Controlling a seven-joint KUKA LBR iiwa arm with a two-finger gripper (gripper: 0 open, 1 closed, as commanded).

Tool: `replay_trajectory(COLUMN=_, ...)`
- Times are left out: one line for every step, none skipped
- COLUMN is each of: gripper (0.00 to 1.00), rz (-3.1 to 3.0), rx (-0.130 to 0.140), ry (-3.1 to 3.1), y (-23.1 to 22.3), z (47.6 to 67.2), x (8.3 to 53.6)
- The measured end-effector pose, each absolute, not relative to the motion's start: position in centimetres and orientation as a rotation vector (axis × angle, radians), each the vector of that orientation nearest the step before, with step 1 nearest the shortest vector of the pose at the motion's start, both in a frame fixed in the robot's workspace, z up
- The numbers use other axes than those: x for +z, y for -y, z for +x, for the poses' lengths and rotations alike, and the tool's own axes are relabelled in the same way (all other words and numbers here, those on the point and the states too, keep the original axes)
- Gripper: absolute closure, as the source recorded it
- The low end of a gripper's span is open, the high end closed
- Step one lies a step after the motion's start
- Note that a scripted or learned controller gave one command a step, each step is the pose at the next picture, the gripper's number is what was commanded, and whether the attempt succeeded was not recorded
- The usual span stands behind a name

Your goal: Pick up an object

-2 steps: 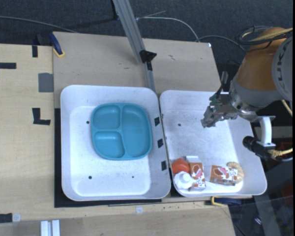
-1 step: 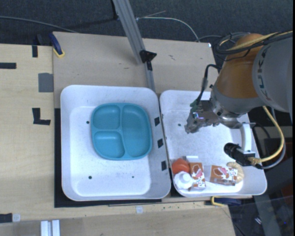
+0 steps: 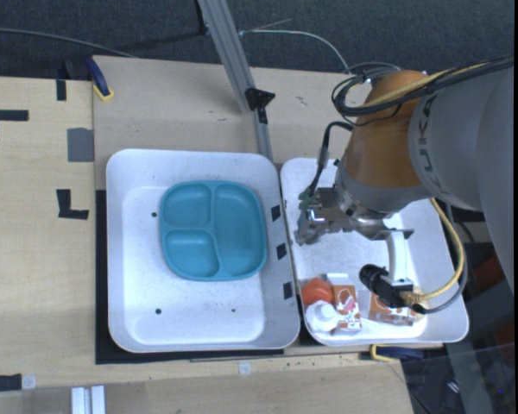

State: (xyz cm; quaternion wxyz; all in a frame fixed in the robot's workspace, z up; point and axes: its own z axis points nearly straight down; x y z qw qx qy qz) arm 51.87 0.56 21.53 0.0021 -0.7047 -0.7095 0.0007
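My gripper (image 3: 309, 229) hangs over the left part of the right bin (image 3: 440, 231), just right of the wall between the two bins. Nothing shows between its metal fingers. Below it, at the bin's front edge, lie an orange ball-like object (image 3: 318, 291), a white piece (image 3: 322, 317) and a small red and white packet (image 3: 347, 307). Another orange and red item (image 3: 390, 314) lies further right along that edge, partly hidden by the robot's bracket. The grey arm with its orange band (image 3: 388, 145) covers the bin's back half.
The left bin (image 3: 129, 231) holds a blue divided plate (image 3: 214, 229) with three compartments. A slanted metal pole (image 3: 233, 50) rises behind the bins. Wooden bench surface runs to the left and front.
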Motion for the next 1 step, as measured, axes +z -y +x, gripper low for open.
replay_trajectory(gripper=1.0, rz=-2.212, rx=0.0, ry=2.228, y=-5.2, z=51.52, x=22.91)
